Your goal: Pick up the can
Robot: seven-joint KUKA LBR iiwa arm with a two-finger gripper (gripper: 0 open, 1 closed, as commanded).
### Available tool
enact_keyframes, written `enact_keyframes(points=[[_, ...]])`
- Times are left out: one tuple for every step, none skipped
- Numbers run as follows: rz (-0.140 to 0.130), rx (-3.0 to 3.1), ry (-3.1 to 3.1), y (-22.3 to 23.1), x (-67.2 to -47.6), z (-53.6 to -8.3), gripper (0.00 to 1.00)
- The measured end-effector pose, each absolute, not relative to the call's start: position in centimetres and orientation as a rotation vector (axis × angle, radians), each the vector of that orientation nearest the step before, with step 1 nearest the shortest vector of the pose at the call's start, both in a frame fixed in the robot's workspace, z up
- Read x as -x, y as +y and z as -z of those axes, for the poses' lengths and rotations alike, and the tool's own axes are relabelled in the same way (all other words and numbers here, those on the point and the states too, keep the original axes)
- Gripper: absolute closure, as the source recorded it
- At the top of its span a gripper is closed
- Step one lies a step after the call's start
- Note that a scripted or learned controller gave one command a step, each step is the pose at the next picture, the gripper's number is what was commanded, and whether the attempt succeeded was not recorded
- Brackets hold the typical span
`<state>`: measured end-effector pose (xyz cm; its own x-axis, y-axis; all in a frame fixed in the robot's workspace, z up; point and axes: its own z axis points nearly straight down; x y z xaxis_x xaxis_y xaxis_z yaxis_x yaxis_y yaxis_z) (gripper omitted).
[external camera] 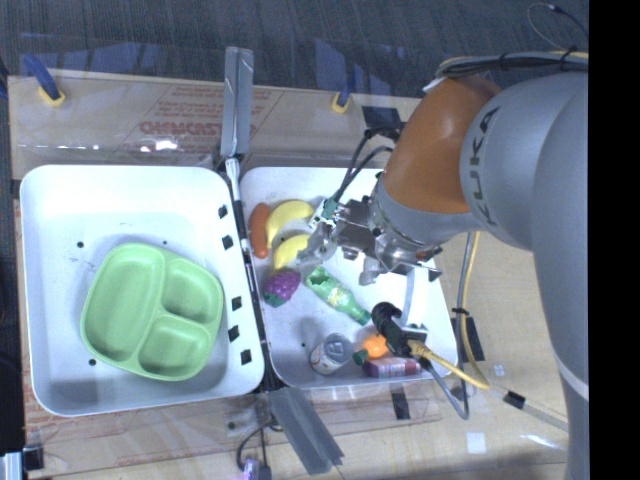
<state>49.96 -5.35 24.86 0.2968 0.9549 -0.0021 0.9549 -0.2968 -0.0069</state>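
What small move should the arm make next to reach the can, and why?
Probably shift the gripper toward the near edge of the right bin. The gripper sits by the bananas, while the can lies apart from it, beyond the green bottle.

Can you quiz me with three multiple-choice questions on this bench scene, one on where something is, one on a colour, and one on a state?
1. Where does the can lie?
A. In the right bin, near its front wall
B. On the green plate
C. On the bench behind the bins

2. What colour is the divided plate in the left bin?
A. Red
B. Light green
C. Blue

3. How does the can stand to the gripper?
A. Clamped in it
B. Lifted above the bin
C. Lying apart from it, on the bin floor

Answers: 1 A, the can rests by the right bin's near wall. 2 B, the plate is pale green. 3 C, the gripper sits over the bananas, well away from the can.
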Motion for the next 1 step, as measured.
enact_keyframes(points=[[-0.008,2.696,-1.606,1.43,-47.57,-19.01,0.0]])
